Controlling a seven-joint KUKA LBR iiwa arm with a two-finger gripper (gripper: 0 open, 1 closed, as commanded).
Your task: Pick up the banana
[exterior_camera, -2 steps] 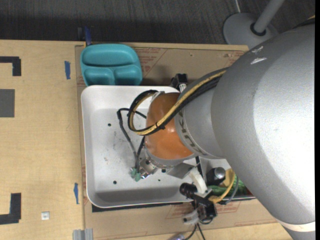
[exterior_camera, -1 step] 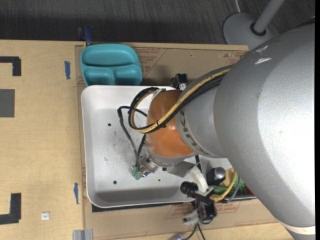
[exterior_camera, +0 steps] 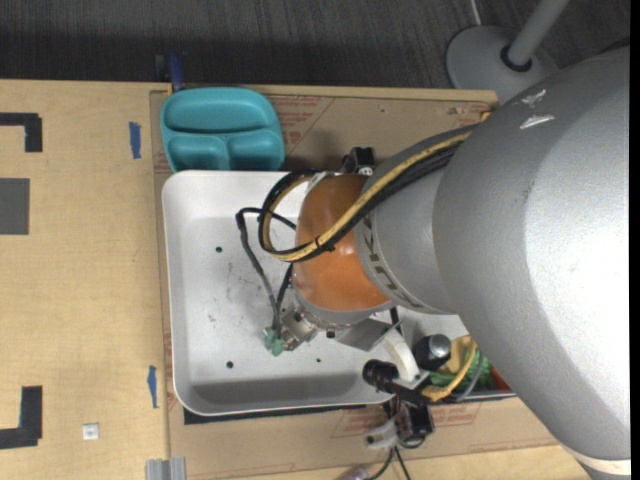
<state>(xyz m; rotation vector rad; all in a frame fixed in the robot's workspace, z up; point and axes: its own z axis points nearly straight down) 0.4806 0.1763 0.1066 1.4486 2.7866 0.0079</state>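
Hovering low over the white bin [exterior_camera: 190, 268], the jaws [exterior_camera: 278, 338] hide their spread, so I cannot tell it; the banana [exterior_camera: 462, 366] lies right, beneath the arm.

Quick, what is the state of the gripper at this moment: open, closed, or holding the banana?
Gripper: low over the white bin, seen from above behind the wrist; open or closed cannot be told, and no banana is seen in it.
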